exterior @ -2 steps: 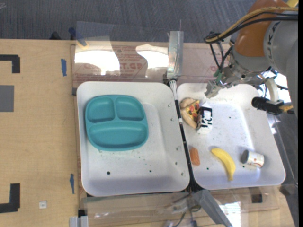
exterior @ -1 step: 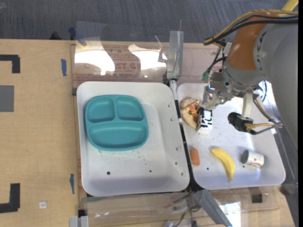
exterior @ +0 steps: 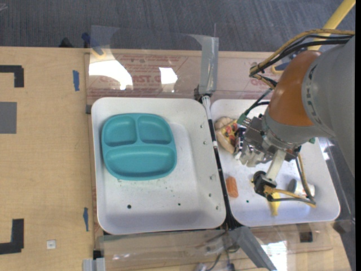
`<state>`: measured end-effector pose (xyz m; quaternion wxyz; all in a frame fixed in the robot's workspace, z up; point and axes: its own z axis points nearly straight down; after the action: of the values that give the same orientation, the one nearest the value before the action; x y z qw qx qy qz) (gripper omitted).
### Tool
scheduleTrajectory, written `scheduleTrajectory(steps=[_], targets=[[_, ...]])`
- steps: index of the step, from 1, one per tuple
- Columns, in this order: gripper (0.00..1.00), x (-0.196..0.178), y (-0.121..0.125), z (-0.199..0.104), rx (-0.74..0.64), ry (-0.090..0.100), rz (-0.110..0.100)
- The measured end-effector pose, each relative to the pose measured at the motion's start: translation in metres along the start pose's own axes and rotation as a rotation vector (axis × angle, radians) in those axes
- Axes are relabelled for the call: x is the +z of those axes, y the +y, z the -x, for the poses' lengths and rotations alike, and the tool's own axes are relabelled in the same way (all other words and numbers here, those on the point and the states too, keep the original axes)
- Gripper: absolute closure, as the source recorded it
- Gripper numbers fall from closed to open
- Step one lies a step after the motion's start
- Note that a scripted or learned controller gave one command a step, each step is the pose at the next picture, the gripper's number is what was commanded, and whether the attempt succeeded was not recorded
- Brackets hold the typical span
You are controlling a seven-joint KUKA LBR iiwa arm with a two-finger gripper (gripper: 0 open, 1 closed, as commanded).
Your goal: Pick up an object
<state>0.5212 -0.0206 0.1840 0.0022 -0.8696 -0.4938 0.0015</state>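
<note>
The arm is seen reaching in over the right bin (exterior: 327,205), the orange band above the wrist covering the bin's far right part. The gripper (exterior: 248,151) is held low over the bin's middle, nearer its far edge than its near one. Whether anything is gripped cannot be told from this angle; the tool's end is lost among cables and metal.

Several candidates are offered in that bin. A small orange piece (exterior: 232,187) lies close against the bin's left wall, toward the near edge, its long axis running roughly parallel to that wall. From the gripper it is found down toward the near-left corner, a little apart. A pale, rounded object with red and yellow markings (exterior: 227,133) is lodged by the left wall at the far side, just beside the tool. A yellow piece (exterior: 274,206) is seen near the near edge, partly tangled visually with a yellow cable.

The left bin (exterior: 192,208) is occupied by a teal divided plate (exterior: 139,146), well apart from the arm.

Judged from this, the pale object is the nearest target.
</note>
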Motion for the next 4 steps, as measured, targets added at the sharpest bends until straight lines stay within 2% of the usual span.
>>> scheduleTrajectory(steps=[1,2,3,4], targets=[[1.00,0.000,-0.020,-0.018,0.625,0.001,0.003],[1.00,-0.019,-0.068,-0.032,0.827,0.000,0.000],[1.00,-0.026,-0.073,-0.039,0.246,-0.001,0.000],[1.00,-0.019,-0.079,-0.096,0.830,0.002,0.003]])
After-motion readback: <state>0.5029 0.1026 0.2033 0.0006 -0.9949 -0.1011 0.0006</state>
